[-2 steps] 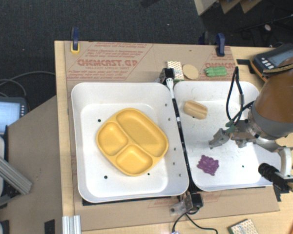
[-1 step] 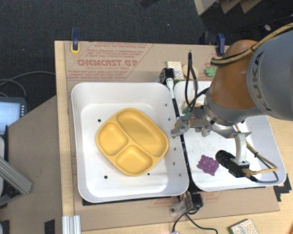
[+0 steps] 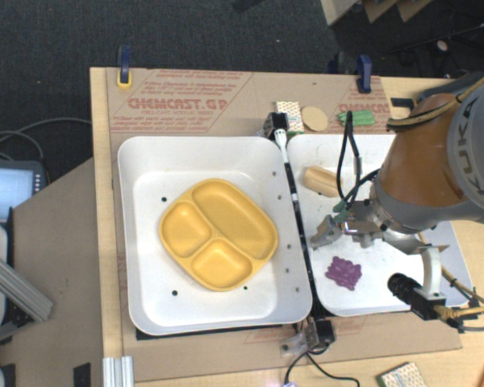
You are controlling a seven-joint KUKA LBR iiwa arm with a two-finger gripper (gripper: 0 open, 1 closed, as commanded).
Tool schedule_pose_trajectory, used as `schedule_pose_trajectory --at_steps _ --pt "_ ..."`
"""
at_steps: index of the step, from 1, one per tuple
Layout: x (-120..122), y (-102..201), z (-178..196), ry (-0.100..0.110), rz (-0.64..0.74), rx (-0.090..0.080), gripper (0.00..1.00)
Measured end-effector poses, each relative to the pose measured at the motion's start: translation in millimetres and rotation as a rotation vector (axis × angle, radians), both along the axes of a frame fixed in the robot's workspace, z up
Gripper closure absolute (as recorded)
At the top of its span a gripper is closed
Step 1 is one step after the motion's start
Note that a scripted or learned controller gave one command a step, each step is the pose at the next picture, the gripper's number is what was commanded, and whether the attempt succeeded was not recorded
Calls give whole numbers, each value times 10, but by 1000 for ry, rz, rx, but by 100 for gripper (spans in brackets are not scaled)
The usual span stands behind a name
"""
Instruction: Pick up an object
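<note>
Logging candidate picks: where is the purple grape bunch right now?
The purple grape bunch lies in the right bin, near its front, just below the tool and well below the tan cylinder.

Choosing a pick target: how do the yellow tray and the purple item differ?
The yellow tray is large, smooth and divided into three compartments; the purple item is small and bumpy, like a grape cluster. The tray lies in the left bin, far from the claw; the purple item lies in the right bin, just below the claw. Both lie flat, untouched.
</note>
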State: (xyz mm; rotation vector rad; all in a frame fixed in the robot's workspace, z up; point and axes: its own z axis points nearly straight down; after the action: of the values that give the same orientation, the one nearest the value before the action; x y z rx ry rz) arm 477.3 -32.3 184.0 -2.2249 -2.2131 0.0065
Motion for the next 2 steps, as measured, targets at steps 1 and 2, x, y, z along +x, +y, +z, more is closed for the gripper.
schedule_pose_trajectory --at_steps 1,2 --pt "7 -653 -138 -1 -1 -1 0" --pt "20 351 8 -6 16 4 0"
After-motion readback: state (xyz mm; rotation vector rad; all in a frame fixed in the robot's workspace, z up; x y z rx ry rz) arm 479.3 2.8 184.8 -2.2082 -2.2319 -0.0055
